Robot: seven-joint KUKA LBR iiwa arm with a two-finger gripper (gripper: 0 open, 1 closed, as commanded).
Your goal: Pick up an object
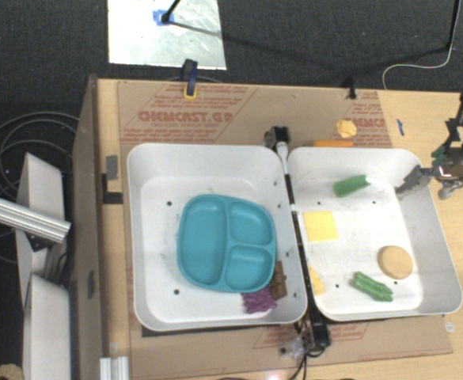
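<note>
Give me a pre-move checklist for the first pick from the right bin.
1. Pincer outside the right bin, past its right rim: ok.
2. Pincer carrying nothing: cannot tell.
3. Upper green piece lying apart from other items: ok.
4. Yellow square flat on the floor, hard to grip: not ok.
5. Tan round piece apart from the lower green piece: ok.

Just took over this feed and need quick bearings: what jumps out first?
A big teal divided plate lies in the left bin, with a purple scrap at its near edge. The right bin holds a yellow square, two green pieces and a tan bun.
</note>
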